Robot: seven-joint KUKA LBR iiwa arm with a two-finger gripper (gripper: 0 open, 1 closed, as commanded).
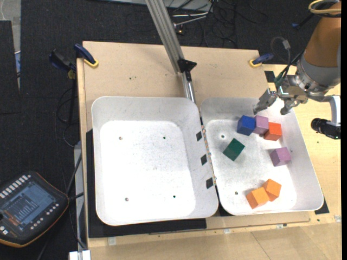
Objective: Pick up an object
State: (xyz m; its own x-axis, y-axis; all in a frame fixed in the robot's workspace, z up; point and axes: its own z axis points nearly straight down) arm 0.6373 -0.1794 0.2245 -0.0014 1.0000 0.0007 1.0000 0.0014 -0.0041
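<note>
Arm [324, 42] enters from right, wrist angled down-left; claw [275, 105] fingers spread apart, nothing between them.

Bright even overhead light, soft shadows, pic maybe slightly soft

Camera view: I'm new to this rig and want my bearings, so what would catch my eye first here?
The bright blocks scattered in the right bin stand out: a blue block, a green block and a pair of orange blocks nearer the front. Above the bin's far right corner, the gripper hangs with its fingers spread, holding nothing. The left bin lies beside it.
</note>
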